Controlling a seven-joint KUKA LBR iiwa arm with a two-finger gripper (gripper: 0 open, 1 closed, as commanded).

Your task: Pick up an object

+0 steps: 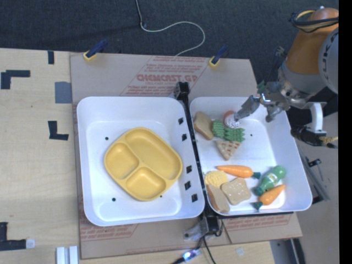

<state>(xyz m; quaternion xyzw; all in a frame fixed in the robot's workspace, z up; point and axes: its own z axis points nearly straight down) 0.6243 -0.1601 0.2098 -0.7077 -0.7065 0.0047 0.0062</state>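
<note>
Camera view: the claw [242,114] is reaching into the right bin [286,147], tip just above the green toy [226,131] at the bin's far-left, its spread impossible to tell; the approach step is underway, and next calls for descending and closing.

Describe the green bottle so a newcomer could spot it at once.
Look in the right bin, toward its near right corner. The green bottle lies tilted between two carrots, and it is the one green thing there.
</note>
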